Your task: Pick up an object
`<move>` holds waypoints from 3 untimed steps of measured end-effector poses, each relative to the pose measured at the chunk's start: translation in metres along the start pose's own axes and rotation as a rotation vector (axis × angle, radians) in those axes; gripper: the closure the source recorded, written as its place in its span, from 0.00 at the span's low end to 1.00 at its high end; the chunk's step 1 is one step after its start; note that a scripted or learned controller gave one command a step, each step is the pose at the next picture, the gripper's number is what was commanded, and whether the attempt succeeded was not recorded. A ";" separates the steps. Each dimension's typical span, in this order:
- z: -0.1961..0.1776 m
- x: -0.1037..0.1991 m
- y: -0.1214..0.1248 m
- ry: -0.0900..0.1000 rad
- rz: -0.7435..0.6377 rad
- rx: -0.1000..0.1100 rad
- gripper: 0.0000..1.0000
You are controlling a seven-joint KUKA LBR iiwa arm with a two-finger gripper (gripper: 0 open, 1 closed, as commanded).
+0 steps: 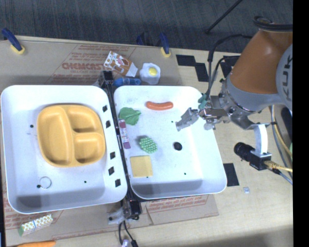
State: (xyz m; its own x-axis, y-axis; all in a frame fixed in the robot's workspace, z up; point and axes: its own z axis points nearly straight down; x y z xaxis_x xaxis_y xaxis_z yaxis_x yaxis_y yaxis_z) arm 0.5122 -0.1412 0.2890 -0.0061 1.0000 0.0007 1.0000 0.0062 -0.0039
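Two shallow white bins sit side by side on the bench: the left bin [10,138] and the right bin [211,169]. The gripper [186,120] hangs over the upper right part of the right bin, just inside its right wall, above bare floor; whether its jaws stand wide or narrow cannot be told, and nothing shows between them.

The right half of the right bin's floor is open, apart from one small dark spot [177,146] whose nature cannot be made out. The bin's things lie along its left side and top: one orange sausage [159,105] near the top wall, one green leaf [129,115] below and to its left, one green bumpy piece [148,144] at centre left, one yellow square slice [141,165] toward the lower left, and one thin pink strip [124,136] against the left wall, its detail too small to read.

The left bin holds one yellow divided tray [71,134], taking most of its floor.

Above the bins, at upper centre of the frame, lie one printed packet [116,62], one blue item [127,81] partly hidden by the bin rims, and one white-and-yellow egg piece [150,72].
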 end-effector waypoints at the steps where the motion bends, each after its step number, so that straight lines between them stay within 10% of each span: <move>1: 0.139 -0.008 0.084 0.000 -0.020 0.005 0.00; 2: 0.199 -0.022 0.142 0.002 -0.244 0.013 0.00; 3: 0.197 -0.019 0.068 0.000 -0.129 0.001 0.00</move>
State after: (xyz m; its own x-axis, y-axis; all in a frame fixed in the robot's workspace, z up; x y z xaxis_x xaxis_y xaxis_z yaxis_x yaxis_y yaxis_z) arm 0.5798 -0.1597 0.0913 -0.1345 0.9909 0.0012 0.9909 0.1345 -0.0048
